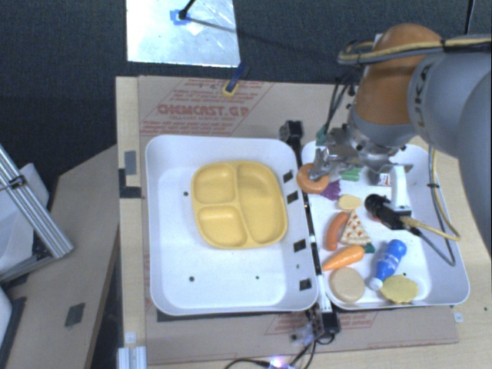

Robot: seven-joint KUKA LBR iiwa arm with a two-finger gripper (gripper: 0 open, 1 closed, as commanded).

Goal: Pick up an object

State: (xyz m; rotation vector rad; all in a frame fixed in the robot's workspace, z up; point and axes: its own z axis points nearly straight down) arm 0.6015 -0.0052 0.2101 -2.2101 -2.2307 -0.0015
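My gripper [324, 164] hangs over the far left corner of the right bin [446, 283]. Directly under it, touching or nearly touching, lies an orange ring-shaped toy [310, 181]. Whether that toy sits in the gripper cannot be made out. A purple piece [332, 190] and a green piece [350, 174] lie right beside it. Nearer the front lie a small yellow oval [349, 202], an orange sausage [336, 230], a pizza slice [354, 230], a carrot [344, 257], a blue bottle [388, 260], a tan disc [347, 284] and a yellow chip [400, 288].
The left bin [169, 283] holds a yellow divided plate [237, 204] near its middle. A ridge with black clips [304, 221] separates the two bins. The arm's grey and orange body [400, 75] looms over the back of the right bin.
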